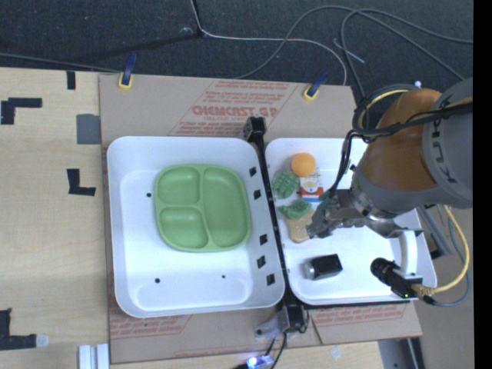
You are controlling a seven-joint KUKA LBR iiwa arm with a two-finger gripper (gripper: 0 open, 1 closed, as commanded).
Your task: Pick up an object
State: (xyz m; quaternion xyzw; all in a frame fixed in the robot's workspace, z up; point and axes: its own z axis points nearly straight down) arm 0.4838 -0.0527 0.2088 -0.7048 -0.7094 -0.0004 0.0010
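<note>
**Inspector:** Start at the left. What sits in the left bin?

**Assistant:** One pale green divided plate, three compartments, lying flat near the bin's middle. The bins rest on a cardboard sheet on the table.

**Inspector:** And the right bin?

**Assistant:** A cluster along its left side. A small green item is nearest the divider, a tan piece lies below it, an orange ball sits at the top, and a small red-and-white figure is just under the ball. A black block lies apart, lower in the bin.

**Inspector:** Position of the claw?

**Assistant:** It reaches in from the right, low over the bin. The tan piece is just beside its tip on the left, possibly touching. The figure is just above it, the black block below.

**Inspector:** Claw state?

**Assistant:** Cannot tell; the dark wrist hides it. Nothing is visibly held.
</note>
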